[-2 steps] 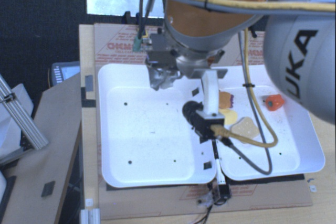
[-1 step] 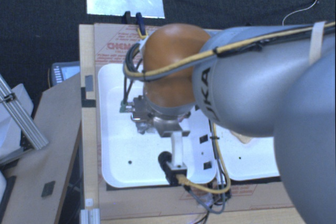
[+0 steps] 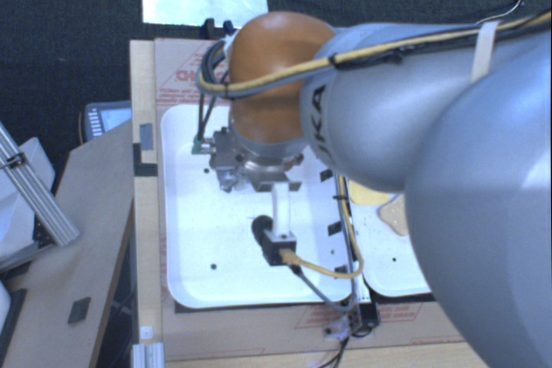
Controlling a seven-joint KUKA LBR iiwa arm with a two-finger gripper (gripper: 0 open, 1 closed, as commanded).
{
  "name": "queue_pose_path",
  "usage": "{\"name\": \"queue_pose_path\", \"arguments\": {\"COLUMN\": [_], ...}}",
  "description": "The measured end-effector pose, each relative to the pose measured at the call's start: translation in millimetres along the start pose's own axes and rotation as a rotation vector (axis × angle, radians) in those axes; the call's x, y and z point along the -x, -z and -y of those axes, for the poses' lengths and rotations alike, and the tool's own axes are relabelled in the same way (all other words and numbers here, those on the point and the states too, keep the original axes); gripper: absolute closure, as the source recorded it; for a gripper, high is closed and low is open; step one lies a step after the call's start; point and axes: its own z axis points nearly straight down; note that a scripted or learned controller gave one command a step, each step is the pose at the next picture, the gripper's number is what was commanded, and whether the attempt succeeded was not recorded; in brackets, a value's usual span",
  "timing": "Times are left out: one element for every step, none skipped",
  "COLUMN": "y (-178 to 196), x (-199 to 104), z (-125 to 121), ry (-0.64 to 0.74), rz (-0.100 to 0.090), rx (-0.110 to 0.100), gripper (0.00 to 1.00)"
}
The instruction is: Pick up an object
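Reaching in from the right, the arm (image 3: 414,125) sets its gripper (image 3: 235,172) over the far half of the left bin (image 3: 194,228), and the wrist hides it, so I cannot tell whether it is apart or together. Bare white floor lies open to the gripper's left and toward the near rim. A tan object (image 3: 395,215) lies in the right bin (image 3: 392,271), near the edge beside the left bin, partly under the arm.
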Motion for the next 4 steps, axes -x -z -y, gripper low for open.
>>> {"name": "queue_pose_path", "arguments": {"y": [8, 76, 170, 225], "x": [72, 209, 130, 85], "z": [47, 44, 18, 46], "ry": [-0.004, -0.013, 0.012, 0.010], "rz": [0.002, 0.004, -0.004, -0.005], "rx": [-0.003, 0.009, 0.013, 0.006], "gripper": [1.00, 1.00, 1.00, 1.00]}}
